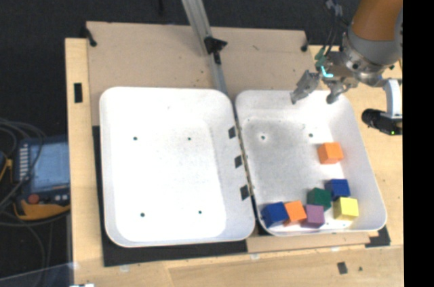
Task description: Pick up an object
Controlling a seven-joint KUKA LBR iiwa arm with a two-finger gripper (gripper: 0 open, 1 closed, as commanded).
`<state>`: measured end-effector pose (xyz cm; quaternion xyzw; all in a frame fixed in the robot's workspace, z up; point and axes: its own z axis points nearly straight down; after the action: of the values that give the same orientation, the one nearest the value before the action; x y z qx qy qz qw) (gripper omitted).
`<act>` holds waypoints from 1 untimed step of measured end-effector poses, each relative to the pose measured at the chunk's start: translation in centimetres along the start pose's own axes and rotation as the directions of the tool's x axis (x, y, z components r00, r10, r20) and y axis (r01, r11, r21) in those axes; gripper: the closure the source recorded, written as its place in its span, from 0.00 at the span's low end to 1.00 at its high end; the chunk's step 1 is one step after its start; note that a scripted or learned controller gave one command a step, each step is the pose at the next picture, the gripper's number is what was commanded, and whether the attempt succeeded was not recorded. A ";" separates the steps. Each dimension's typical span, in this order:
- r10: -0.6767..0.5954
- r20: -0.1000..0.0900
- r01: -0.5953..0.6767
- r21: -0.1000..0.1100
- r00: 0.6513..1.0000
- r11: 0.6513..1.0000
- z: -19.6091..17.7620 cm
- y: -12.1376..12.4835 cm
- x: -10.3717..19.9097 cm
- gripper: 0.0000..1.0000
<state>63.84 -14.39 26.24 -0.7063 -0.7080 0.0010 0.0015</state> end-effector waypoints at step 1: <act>-0.001 0.002 0.001 -0.004 1.000 1.000 -0.3 0.1 0.0 0.00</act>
<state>63.91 -14.42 26.52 -0.7057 -0.7085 0.0002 -0.0007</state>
